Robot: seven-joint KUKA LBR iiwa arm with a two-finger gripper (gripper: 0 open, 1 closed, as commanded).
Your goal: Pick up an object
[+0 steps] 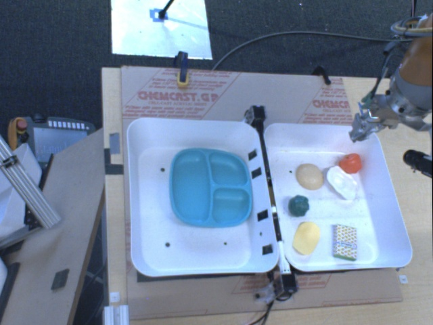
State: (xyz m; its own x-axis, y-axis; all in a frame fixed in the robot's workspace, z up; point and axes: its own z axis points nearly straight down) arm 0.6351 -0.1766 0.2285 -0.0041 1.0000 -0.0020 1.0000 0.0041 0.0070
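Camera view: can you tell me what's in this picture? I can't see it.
A robot arm's claw hangs over the far edge of the right white bin, which holds an orange ball, a white lump, a beige egg shape, a green ball, a yellow piece and a patterned block. The left bin holds a blue divided plate.

Two white bins are sitting side by side. The left bin [142, 181] is holding one blue divided plate [208, 187]; the right bin [392, 202] is holding six small objects, with one patterned box [344, 242] lying at five o'clock.
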